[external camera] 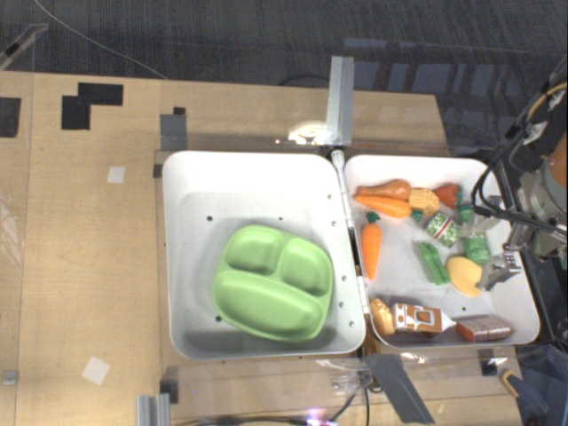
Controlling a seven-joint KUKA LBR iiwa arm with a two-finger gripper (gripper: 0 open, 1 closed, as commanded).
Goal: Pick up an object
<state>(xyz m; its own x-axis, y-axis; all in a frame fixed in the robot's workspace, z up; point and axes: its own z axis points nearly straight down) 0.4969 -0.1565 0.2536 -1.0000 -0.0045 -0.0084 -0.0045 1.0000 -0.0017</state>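
Tool (493, 273) at right bin's (524, 327) right edge, touching round yellow plastic lemon (464, 274); finger state unclear, can't tell.

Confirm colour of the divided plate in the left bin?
Light green divided plate, clearest in the camera view.

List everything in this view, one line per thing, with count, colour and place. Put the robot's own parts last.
bins: 2, white, side by side on the bench
divided plate: 1, green, in the left bin
carrots: 2, orange, right bin, one lying along its left wall, one near the top
squash: 1, orange-tan, top left of the right bin
lemon: 1, yellow, right side of the right bin
bottle: 1, brown with a white label, lying along the right bin's bottom edge
green pieces: several, mid right bin, too small to name
arm: 1, grey, reaching in from the right
gripper: 1, grey, beside the lemon
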